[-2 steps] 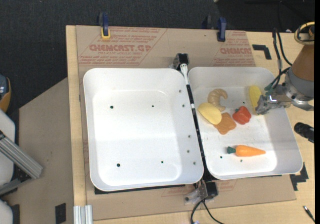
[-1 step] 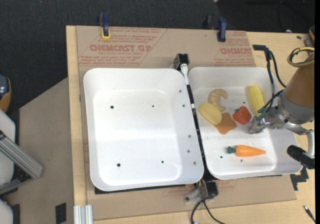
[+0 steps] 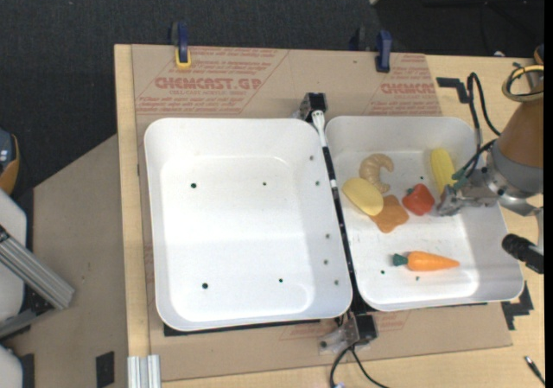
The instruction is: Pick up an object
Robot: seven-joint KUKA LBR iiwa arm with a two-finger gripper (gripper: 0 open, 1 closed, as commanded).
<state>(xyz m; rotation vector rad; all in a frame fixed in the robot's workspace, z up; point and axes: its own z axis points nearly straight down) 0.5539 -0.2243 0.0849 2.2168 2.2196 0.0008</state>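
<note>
The right bin (image 3: 484, 278) holds several toy foods. A yellow corn cob (image 3: 441, 168) lies at the upper right, with a red tomato-like piece (image 3: 418, 200) just below it. A tan curled piece (image 3: 376, 167), a yellow lemon-like piece (image 3: 363, 196) and an orange-brown piece (image 3: 391, 214) sit towards the bin's left side. An orange carrot (image 3: 425, 262) lies near the front. My gripper (image 3: 451, 201) reaches in from the right and sits low in the bin, just right of the red piece and below the corn. Nothing shows between its fingers.
The left bin (image 3: 173, 144) sits beside the right one, their rims meeting along a black strip (image 3: 330, 187). Both rest on a brown board (image 3: 259, 75) held by blue clamps (image 3: 181, 36). Cables (image 3: 473, 105) run at the right, near the arm (image 3: 523, 149).
</note>
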